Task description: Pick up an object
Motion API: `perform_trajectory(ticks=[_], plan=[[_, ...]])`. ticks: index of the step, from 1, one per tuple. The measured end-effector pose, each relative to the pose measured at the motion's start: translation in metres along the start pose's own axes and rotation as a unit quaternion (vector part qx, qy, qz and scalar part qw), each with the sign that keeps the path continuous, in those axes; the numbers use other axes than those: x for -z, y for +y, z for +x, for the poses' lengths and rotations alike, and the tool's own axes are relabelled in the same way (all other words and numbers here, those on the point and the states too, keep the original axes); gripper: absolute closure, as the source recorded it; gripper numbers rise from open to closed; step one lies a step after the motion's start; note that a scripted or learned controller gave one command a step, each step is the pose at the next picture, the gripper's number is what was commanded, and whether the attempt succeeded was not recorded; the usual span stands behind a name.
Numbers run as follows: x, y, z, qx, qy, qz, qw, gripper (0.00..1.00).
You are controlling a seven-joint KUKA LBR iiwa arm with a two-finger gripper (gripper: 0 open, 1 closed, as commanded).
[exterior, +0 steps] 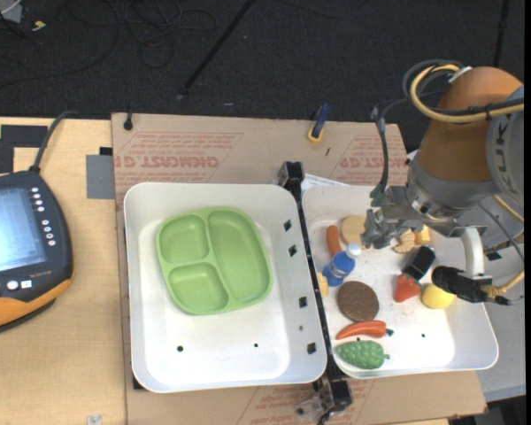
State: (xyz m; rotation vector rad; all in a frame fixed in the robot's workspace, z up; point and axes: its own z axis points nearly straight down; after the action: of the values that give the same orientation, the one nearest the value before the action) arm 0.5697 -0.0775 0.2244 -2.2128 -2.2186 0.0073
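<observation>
A cardboard-covered bench (pixel 203 153) is seen carrying two shallow white bins side by side: the left bin (pixel 150 326) and the right bin (pixel 465 343). A handheld control pendant (pixel 18 251) with a lit screen is laid near the bench's left edge.

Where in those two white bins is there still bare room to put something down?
Left white bin: bare floor in front of the green divided plate and along its right. Right white bin: a bare patch at the front right, past the yellow lemon. Crowded around the round brown cookie and under the gripper.
</observation>
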Motion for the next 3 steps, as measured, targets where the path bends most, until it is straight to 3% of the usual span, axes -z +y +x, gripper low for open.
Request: perform_trajectory(ticks=[3], plan=[[-0.008, -0.037, 0.134, 0.001, -0.001, 0.0, 1.0, 1.0]])
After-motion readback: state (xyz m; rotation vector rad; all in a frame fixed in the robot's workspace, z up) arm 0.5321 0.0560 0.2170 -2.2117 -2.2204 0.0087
